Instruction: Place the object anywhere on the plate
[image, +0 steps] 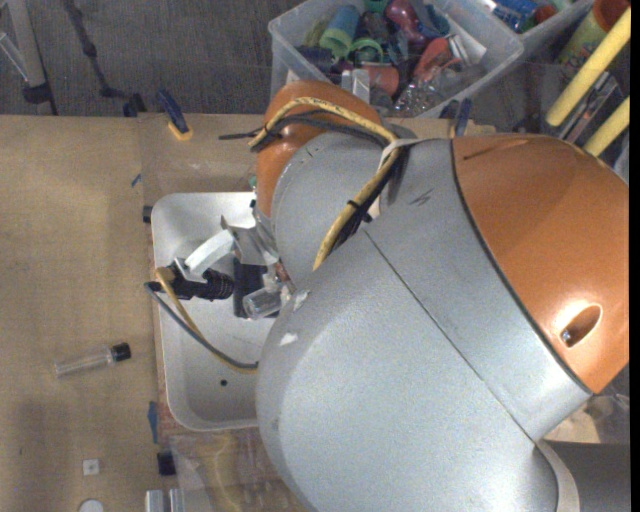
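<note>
My arm (430, 300) is close to the camera and covers most of the bench and much of both bins. The gripper (262, 299) hangs over the left white bin (190, 390), near that bin's middle. Nothing can be made out between or under it. The bare part of the bin floor around it is plain white with a small dark spot (224, 381). Whatever lies beneath the arm is hidden.
A clear vial with a black cap (92, 359) lies on the wooden bench left of the bin. A clear tub of coloured items (395, 45) stands at the back. Blue clamps (176, 118) sit at the bin edges. Small bits (160, 497) lie at the front left.
</note>
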